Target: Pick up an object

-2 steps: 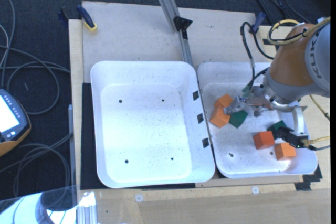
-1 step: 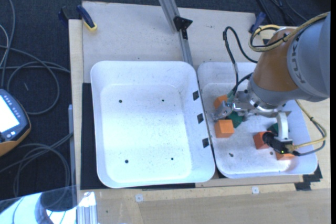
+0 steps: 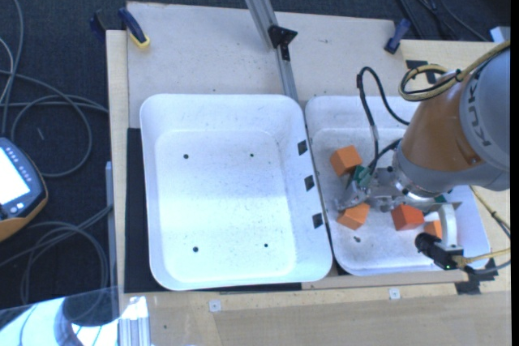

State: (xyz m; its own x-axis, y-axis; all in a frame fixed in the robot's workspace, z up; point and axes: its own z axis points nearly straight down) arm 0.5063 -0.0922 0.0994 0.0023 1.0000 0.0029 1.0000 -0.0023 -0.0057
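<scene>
I see my tool [image 3: 359, 192] low in the right bin [image 3: 478, 235], among three orange blocks [image 3: 346, 159]; I cannot tell its grip state.

Two bins sit side by side on the counter [image 3: 203, 53]: left bin [image 3: 162, 174], right bin [image 3: 340, 255]. A pole [image 3: 259, 0] runs from the far edge toward the gap between them. In the right bin: one block [image 3: 346, 159] toward the far side, a second block [image 3: 354, 215] nearer the front, a third block [image 3: 407, 216] to its right. The arm [image 3: 454, 134] reaches over the right bin from the right. The hand [image 3: 361, 192] lies between the first and second blocks.
</scene>
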